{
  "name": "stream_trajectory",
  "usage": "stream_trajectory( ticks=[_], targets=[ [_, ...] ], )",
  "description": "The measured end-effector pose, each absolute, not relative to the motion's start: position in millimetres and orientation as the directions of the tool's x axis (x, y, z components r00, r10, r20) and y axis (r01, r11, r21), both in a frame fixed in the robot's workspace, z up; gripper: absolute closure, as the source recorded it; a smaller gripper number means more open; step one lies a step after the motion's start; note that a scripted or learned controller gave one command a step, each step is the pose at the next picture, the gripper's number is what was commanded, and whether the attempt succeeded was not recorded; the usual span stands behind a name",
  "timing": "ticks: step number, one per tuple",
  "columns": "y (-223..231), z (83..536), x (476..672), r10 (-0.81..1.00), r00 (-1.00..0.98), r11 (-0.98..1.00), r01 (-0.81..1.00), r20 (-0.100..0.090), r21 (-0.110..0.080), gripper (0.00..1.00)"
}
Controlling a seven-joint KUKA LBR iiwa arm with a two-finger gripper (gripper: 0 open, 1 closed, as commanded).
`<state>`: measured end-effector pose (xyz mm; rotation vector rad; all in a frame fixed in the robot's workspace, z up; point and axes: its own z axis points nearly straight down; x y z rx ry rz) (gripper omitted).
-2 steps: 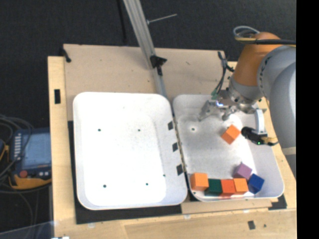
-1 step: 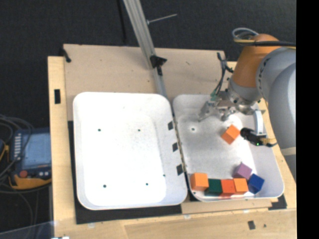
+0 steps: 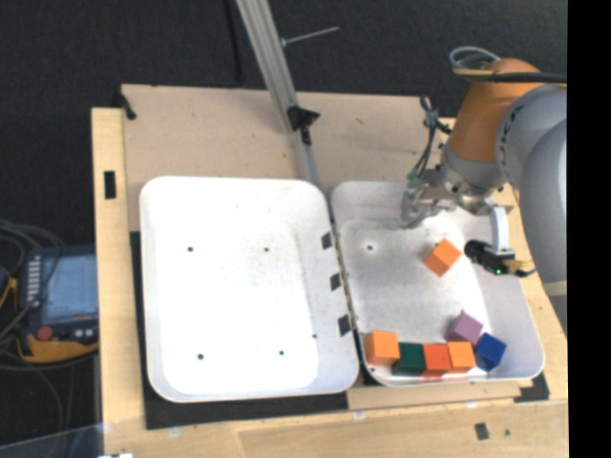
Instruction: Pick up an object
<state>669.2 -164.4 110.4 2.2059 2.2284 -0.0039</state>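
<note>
Right now your gripper sits over the far end of the right bin, near the rim, and nothing shows between its fingers; whether they stand open or closed you cannot tell from this slant, since the metal blurs against the white floor.

The nearest candidate is the lone orange cube, tilted on a corner well clear of the others, toward the middle of the bin; it lies near the gripper but not under it. Along the near wall you have a packed row: an orange block, a dark green block, two more orange blocks, a blue cube, and a purple cube resting just behind them.

Watch for these failures; first, a descent where the gripper now hangs would probably close on bare floor, since no object lies beneath it. Second, the lone orange cube stands skewed to the bin walls; fingers not turned to match its faces may pinch corners and squirt it sideways. Third, the row at the near wall is touching block to block; there looks to be no gap for a finger, so a grab there risks jamming on top or shoving neighbours against the rim. The left bin offers nothing to take; a reach there would be wasted. The black connector beside the wrist hangs close to the lone cube and could nudge it.
</note>
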Motion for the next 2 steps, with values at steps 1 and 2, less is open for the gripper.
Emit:
stream_trajectory(
  ticks=[1,2],
  targets=[
    [-166.6,176.1,669.4,1.0,-0.004,0.004,1.0,-0.002,0.008,1.0],
    [-167.1,241.7,673.9,1.0,-0.005,0.005,1.0,-0.002,0.009,1.0]
  ],
)
